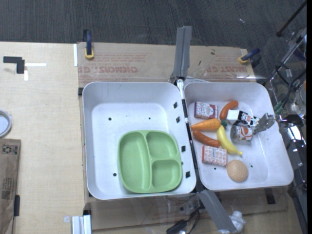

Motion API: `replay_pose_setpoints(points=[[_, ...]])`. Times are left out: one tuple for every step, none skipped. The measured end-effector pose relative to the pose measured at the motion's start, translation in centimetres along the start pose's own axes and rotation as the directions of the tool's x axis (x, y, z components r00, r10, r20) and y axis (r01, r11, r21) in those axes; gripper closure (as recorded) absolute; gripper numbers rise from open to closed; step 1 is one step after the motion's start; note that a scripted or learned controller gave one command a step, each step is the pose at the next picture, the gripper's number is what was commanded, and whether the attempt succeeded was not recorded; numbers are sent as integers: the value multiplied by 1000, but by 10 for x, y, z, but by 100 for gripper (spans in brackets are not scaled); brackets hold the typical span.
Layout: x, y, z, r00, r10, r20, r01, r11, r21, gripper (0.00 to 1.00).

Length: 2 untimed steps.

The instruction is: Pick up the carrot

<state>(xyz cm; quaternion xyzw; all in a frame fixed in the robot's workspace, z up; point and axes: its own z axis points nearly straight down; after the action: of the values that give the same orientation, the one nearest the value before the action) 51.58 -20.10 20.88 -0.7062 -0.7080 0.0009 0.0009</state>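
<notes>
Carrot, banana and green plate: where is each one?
carrot [206, 125]: camera view, middle of its orange body.
banana [225, 140]: camera view, middle of its yellow curve.
green plate [127, 152]: camera view, floor of its large compartment.

two white bins: the left bin [92, 130] at frame centre, the right bin [273, 169] toward the right edge. one green tray [148, 161] with three compartments, in the left bin. in the right bin: one carrot [206, 125], one banana [226, 141], one egg [237, 170], one can [242, 131]. two sausages: one [227, 109] near the bin's top, one [206, 139] under the carrot. two small cartons: one [205, 110] at the upper left of that bin, one [214, 155] lower down. two clamps on the cardboard at the top: one [87, 43] left, one [249, 57] right. one tape roll [4, 124] at the left edge.
</notes>
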Motion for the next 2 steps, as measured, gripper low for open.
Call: replay_pose_setpoints(points=[[0, 1, -8, 1000, -1, 0, 1, 1000, 1, 100], [0, 0, -8, 1000, -1, 0, 1, 1000, 1, 0]])
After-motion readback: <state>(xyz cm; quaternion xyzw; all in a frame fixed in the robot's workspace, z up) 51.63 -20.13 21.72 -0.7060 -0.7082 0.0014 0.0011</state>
